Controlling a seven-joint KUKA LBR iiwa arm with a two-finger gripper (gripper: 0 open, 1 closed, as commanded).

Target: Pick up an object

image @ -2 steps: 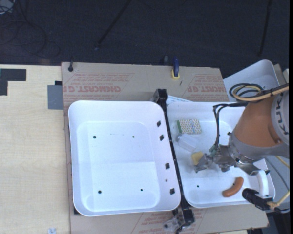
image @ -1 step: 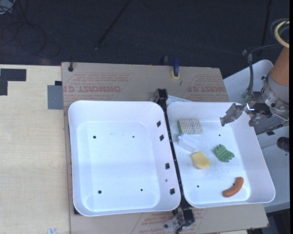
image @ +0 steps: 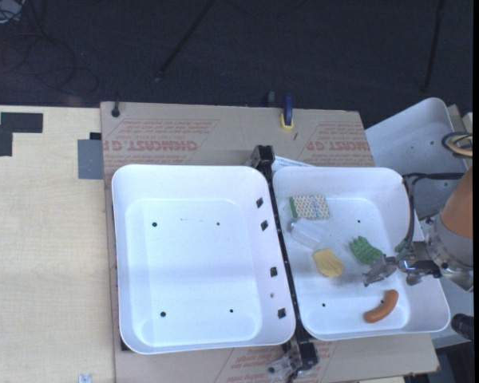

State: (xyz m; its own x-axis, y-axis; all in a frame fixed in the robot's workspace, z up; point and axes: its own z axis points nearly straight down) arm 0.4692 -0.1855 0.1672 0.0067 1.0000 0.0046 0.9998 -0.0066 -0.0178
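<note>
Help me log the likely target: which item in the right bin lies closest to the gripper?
The green object, just left of the gripper. The yellow piece, orange sausage-shaped item and patterned packet lie farther off.

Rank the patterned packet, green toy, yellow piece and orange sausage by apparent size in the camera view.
1. Patterned packet, largest.
2. Orange sausage and green toy: too alike to rank.
3. Yellow piece, slightly smaller, though close.

White bins (image: 128, 214) hold yellow (image: 328, 262), green (image: 366, 250), orange (image: 382, 306), and checkered (image: 310, 207) items.
</note>
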